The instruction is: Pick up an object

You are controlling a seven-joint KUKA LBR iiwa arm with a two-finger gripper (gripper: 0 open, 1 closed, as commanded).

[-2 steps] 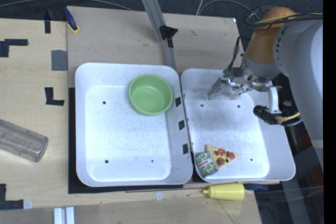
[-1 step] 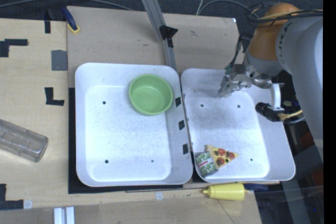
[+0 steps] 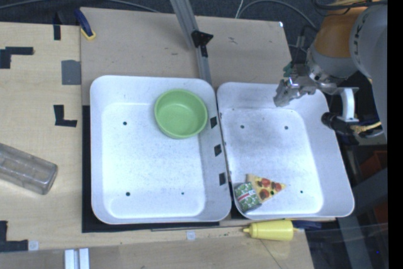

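A green bowl [image 3: 181, 113] sits upright in the far right part of the left bin [image 3: 113, 135]. In the right bin [image 3: 315, 154], near its front left corner, lies a small toy pizza slice with a green patterned piece [image 3: 257, 191]. My gripper [image 3: 284, 94] hangs over the far edge of the right bin, well away from both objects. Nothing shows between its fingers.
A yellow bottle [image 3: 272, 230] lies on the bench just in front of the right bin. A clear plastic container [image 3: 25, 168] rests left of the left bin. A grey pole [image 3: 182, 3] slants down to the gap between the bins at the back.
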